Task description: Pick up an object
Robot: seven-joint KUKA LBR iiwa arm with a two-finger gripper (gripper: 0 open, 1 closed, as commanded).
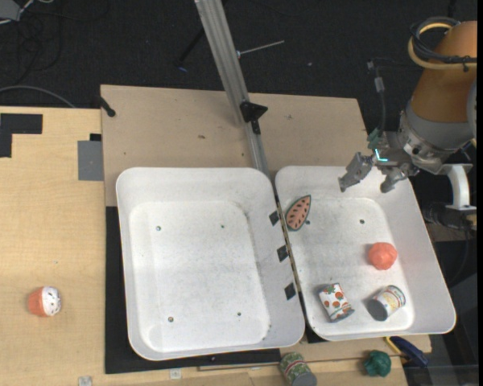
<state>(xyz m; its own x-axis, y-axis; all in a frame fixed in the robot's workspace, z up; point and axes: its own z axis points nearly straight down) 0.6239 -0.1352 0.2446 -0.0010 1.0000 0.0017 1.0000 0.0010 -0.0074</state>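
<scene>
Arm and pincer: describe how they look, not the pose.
The arm has an orange segment above a grey wrist, with black cables looped at its top. The pincer is grey metal with two fingers and a small teal light at its base.

— What does the arm (443,87) look like?

— A thick rounded body, orange-tan at the top right, narrowing into a grey collar below it. The orange part catches light along one side.

— Any cables?

— A black cable (429,43) with a yellowish one beside it loops around the top of the orange segment. Another thin dark lead runs down its left side toward the wrist.

— And lower down?

— The grey wrist section ends in a metallic housing with small bolted plates. A tiny teal-green light (379,157) glows on it.

— The end effector (372,179)?

— Two grey, angular metal fingers, dull and blocky. To its right, a white curved bracket (459,185) sits against dark hardware.
</scene>
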